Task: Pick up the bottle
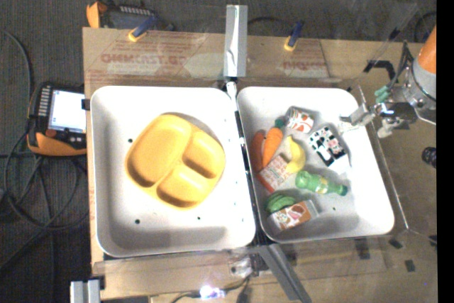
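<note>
The green bottle (320,184) is seen lying flat in the right bin (369,216), just below the banana (294,152); light, stiff, slippery plastic is judged; its body is favoured for grasping; the gripper (372,113) is held over the bin's upper right rim, its state cannot be told.

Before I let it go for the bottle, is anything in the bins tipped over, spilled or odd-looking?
No spill or damage shows. The green bottle lies on its side in the right bin, crowded by cartons and the carrot. The yellow tray sits askew in the left bin. The gripper is at the right bin's upper right rim.
</note>
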{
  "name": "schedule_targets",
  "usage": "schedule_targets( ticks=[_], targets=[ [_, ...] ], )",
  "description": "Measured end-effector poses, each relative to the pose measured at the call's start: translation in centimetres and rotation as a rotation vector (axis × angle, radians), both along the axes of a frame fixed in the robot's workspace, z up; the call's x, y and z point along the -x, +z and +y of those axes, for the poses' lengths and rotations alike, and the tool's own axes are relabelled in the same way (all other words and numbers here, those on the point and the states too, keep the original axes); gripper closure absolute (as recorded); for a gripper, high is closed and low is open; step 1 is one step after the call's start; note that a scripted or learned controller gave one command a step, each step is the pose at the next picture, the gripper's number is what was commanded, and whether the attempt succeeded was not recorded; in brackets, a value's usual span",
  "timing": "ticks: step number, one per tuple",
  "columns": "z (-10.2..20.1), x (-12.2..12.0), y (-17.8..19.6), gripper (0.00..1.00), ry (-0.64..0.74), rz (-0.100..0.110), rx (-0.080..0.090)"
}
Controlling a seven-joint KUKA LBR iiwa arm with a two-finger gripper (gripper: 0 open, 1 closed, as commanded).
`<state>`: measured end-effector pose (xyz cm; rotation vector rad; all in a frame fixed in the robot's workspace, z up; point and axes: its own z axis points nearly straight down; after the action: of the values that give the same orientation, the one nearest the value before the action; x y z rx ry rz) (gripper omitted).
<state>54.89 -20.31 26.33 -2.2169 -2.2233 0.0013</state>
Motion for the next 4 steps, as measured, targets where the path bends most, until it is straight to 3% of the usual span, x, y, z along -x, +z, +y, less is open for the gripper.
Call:
schedule_targets(
  ticks=[1,2,3,4],
  targets=[
    [0.2,4.7,-16.2,0.0,-0.155,0.001,-0.001],
    [-1.6,1.0,-12.5,0.0,-0.134,0.001,0.0],
    [0.9,6.1,-17.3,0.0,0.018,-0.016,0.007],
    [-0.6,5.6,-17.2,0.0,-0.093,-0.012,-0.018]
  ],
)
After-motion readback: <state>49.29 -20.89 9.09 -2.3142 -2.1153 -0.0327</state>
